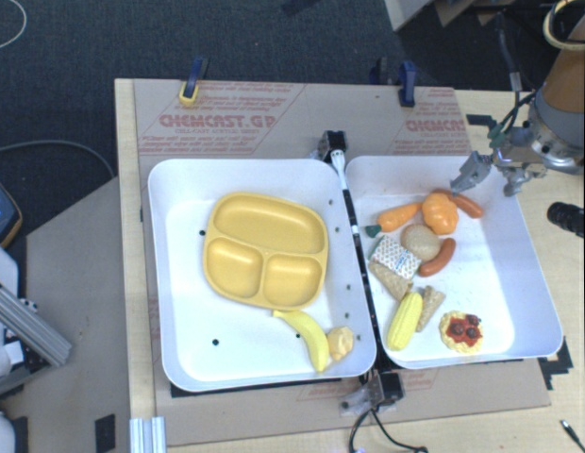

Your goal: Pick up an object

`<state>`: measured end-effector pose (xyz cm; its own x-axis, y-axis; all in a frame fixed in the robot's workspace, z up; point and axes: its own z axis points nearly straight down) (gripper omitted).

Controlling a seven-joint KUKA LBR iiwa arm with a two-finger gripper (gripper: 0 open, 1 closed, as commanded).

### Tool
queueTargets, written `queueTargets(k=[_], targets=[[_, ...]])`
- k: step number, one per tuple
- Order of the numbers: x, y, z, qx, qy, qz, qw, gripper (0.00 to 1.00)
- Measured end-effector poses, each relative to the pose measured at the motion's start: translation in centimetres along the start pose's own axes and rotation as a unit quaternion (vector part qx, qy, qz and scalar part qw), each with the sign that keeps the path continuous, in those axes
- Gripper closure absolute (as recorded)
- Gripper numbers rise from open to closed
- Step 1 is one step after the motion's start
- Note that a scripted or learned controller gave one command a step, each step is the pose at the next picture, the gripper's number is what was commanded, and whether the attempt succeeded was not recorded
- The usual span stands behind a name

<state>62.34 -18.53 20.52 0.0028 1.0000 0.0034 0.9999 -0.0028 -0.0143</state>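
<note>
Cardboard-topped bench: left bin (170, 253) holds yellow tray (265, 250) and banana (309, 335); right bin (528, 281) toy foods; tool (489, 176) released.

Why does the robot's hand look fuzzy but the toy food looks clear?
In the camera view, the gripper is smeared, likely from motion blur, while the banana, the corn cob and the yellow divided plate look sharp. Lighting is soft and even, the white bins are bright without harsh glare, and shadows are faint.
</note>
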Motion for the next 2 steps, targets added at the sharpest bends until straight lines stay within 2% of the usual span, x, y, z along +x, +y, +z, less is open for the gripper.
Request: queueTargets(k=[1, 2], targets=[[0.0, 0.3, -0.8, -0.007, -0.002, -0.001, 1.0000, 0.00], [0.7, 0.1, 5.4, -0.003, 0.000, -0.002, 1.0000, 0.00]])
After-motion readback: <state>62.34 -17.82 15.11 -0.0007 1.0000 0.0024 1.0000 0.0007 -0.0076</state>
